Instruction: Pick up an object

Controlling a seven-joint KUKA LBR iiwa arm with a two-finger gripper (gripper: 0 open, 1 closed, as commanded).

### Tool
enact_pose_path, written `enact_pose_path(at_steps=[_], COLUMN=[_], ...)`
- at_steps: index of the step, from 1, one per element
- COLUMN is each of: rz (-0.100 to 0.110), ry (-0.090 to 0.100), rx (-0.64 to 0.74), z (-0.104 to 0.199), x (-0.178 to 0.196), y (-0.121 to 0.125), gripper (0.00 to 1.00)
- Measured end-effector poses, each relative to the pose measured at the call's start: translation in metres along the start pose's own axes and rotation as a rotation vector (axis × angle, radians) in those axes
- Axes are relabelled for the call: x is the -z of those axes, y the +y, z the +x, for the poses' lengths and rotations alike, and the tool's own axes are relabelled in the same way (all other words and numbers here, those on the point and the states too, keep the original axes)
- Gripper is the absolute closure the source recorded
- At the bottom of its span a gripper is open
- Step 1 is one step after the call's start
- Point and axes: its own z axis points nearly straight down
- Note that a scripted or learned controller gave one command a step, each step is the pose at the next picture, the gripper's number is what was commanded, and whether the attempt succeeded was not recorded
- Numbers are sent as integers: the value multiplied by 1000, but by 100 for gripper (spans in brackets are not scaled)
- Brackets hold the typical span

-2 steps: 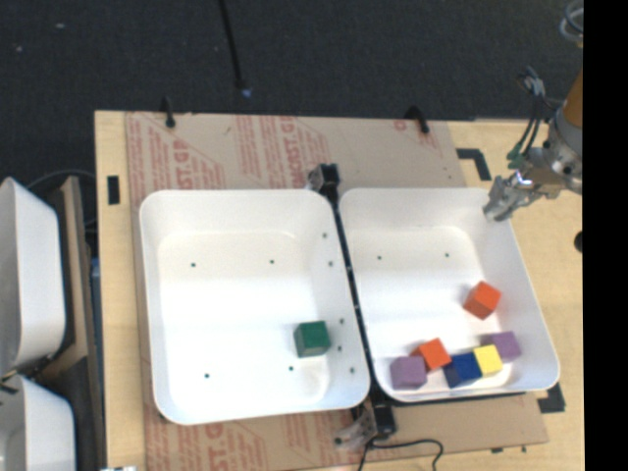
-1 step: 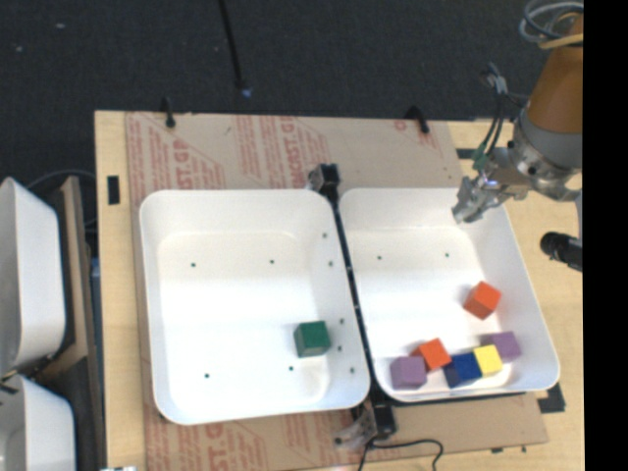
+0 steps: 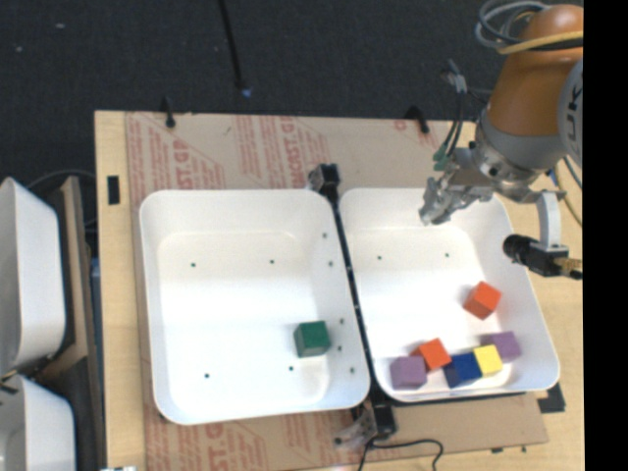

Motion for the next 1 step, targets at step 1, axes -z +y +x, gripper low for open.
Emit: enact_pose_path(at_steps=[1], rz=[1], ry=[0], rx=[0], z=[59], x=[-14], y=[-6], gripper=[100])
